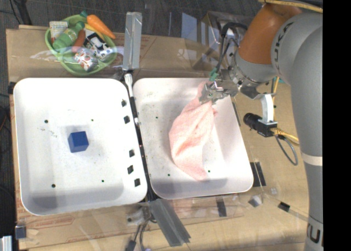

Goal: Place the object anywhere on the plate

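A pink cloth (192, 135) lies in the right bin (156, 178), stretched from the bin's middle up toward its far right corner. Its upper end is drawn to a point and pinched between the fingers of my gripper (211, 92), which is shut on it above that corner. The cloth's lower part rests on the bin floor. In the left bin (33, 189) a small blue cube (78, 141) sits alone, left of centre.
A green bowl (55, 52) full of toy food and small packets, with an orange carrot on top, stands behind the left bin on the bench. A metal divider with black clips runs between the bins. My arm fills the right side.
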`<state>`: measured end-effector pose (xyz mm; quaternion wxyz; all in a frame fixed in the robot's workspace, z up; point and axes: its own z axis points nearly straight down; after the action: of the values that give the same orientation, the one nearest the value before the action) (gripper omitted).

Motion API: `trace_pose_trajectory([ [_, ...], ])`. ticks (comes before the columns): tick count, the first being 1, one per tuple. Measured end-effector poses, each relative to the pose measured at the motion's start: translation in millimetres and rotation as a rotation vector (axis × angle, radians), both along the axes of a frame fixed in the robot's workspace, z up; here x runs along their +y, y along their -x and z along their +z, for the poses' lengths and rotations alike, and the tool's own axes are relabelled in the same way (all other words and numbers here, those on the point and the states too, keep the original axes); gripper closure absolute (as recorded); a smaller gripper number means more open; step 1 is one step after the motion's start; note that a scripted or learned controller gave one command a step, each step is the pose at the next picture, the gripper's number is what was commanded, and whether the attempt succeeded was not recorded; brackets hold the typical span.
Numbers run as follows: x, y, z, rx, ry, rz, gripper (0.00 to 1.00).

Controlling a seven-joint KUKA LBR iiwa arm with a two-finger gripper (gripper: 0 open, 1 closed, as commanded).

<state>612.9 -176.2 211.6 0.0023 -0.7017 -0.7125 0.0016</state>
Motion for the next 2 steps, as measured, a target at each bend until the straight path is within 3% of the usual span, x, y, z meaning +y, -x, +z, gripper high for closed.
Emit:
trace_pose_trajectory([
  [1,0.5,-0.2,19.5,-0.003,0.0,0.005,1.0],
  [2,52.2,14.5,26.8,-0.001,-0.001,0.41,1.0],
])
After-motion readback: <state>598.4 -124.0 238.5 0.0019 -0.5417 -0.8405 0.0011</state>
